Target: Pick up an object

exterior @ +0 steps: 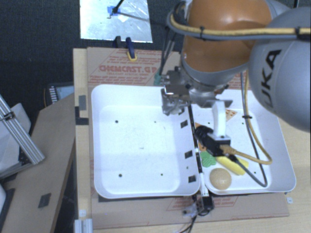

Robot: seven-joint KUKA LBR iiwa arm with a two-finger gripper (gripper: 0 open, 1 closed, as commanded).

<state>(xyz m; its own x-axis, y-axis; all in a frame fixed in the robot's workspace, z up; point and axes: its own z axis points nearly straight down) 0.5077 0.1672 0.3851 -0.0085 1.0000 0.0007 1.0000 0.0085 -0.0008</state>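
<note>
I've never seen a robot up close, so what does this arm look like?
The arm is bulky, rounded and grey, with a glossy orange band and part of black lettering. A yellow cable wraps around it. Below hangs a small metal gripper.

At the upper right of the frame the arm (272, 57) is grey with a glossy orange band (226, 18). Both bins (136, 144) are white with small dark dots. At lower right lie a yellow banana (233, 165), a tan ball (220, 178) and a green piece (208, 159). The cardboard (121, 67) carries red lettering.
</note>
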